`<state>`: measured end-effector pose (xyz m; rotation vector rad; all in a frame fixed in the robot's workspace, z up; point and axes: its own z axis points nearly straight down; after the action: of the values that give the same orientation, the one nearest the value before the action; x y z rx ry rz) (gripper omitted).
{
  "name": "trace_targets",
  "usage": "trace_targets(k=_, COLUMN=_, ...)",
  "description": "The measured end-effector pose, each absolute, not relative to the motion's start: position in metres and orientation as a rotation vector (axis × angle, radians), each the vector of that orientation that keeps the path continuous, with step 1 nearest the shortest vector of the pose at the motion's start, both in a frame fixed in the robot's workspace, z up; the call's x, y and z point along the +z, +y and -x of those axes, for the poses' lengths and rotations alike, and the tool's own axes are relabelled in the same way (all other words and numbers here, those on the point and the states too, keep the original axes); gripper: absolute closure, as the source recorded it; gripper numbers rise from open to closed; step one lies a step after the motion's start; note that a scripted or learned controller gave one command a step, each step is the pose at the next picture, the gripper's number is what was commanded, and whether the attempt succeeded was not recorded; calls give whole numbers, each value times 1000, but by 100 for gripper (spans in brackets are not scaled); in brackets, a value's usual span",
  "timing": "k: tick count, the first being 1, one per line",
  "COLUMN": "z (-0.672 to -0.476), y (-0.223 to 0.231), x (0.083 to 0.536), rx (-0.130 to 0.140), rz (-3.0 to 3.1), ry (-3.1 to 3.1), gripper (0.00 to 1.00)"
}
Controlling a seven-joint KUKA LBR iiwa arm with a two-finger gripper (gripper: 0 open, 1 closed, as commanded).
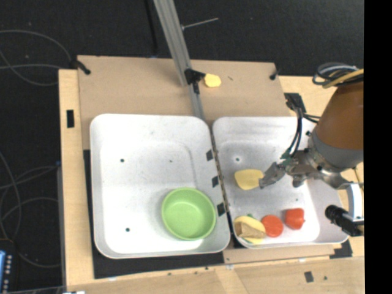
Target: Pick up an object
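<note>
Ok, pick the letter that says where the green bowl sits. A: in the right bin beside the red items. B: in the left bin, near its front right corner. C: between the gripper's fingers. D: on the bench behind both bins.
B: the green bowl rests inside the left bin, close to its near right corner.

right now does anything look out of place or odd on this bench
One thing stands out: a small yellow lump lies on the bare brown bench board behind the two bins, beside the foot of the slanted metal pole, outside both. The other small items sit inside the right white bin, the green bowl in the left.
</note>
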<state>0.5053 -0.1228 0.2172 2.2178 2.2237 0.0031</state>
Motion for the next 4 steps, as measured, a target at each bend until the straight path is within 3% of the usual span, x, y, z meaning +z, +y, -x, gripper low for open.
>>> trace_targets(k=1, z=-505, y=-123, x=217, rx=3, rz=-2220, ry=2221, gripper=0)
trace_targets(k=3, z=-502, y=-126, x=101, rx=-7, rz=-2225, ry=2222, gripper=0)
trace_targets(k=4, z=-505, y=-125, x=115, rx=6, rz=-2225, ry=2214, gripper=100)
